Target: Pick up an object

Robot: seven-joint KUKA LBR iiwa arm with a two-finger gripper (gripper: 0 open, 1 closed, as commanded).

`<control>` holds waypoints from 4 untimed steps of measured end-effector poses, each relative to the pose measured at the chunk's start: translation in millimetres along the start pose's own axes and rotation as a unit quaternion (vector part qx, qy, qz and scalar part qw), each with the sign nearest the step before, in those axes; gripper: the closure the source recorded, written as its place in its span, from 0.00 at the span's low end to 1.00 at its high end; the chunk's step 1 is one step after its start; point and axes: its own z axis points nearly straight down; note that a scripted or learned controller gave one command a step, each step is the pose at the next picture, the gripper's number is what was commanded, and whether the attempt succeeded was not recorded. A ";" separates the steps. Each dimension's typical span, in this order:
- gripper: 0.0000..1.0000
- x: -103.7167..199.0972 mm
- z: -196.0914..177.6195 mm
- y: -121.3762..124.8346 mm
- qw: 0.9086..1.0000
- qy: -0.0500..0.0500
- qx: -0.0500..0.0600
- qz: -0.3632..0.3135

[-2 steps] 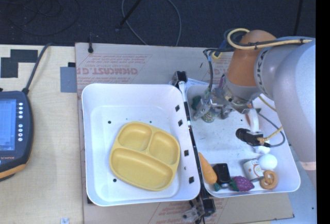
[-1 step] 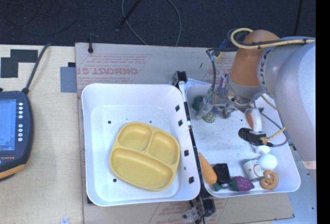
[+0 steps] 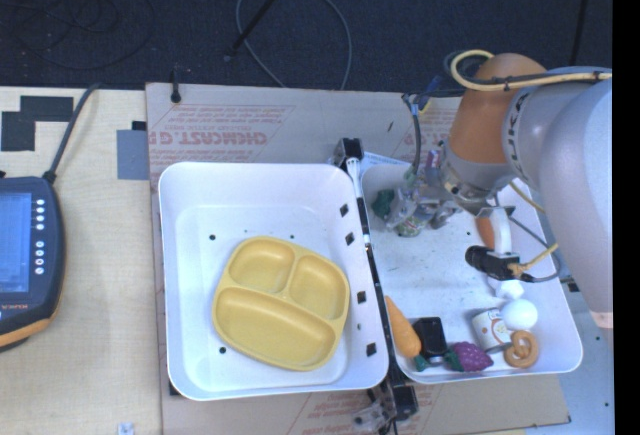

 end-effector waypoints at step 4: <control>1.00 75.9 -112.3 -78.4 1.000 -0.001 -0.002 0.001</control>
